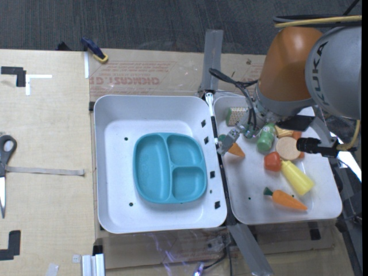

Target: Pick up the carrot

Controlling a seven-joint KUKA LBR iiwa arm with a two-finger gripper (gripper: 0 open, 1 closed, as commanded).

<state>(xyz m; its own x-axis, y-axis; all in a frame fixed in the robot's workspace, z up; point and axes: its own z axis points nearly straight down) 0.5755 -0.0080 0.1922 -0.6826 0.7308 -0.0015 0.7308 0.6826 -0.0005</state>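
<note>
The carrot [286, 200] lies on its side near the front edge of the right bin [253, 209], its green stub pointing left and its orange tip pointing right, apart from the other food. Just behind it rests a yellow piece [297, 177], tilted, with a red tomato [272, 161] touching its upper left end. Behind those sit a round tan slice [287, 148] and a green vegetable [265, 140], close together under the arm [305, 62]. The gripper [230, 138] hangs low at the left side of the right bin, next to the wall shared with the left bin, well apart from the carrot. A small orange wedge [236, 150] shows right at its tip, touching or just below it; whether the jaws are apart, together or clamped on that wedge cannot be told from this angle. The left bin [109, 171] holds a blue divided plate [171, 167] lying flat near its middle. On the bench to the left lie scissors [4, 154] at the edge, and a blue and yellow clip [94, 49] sits behind the bins.
</note>
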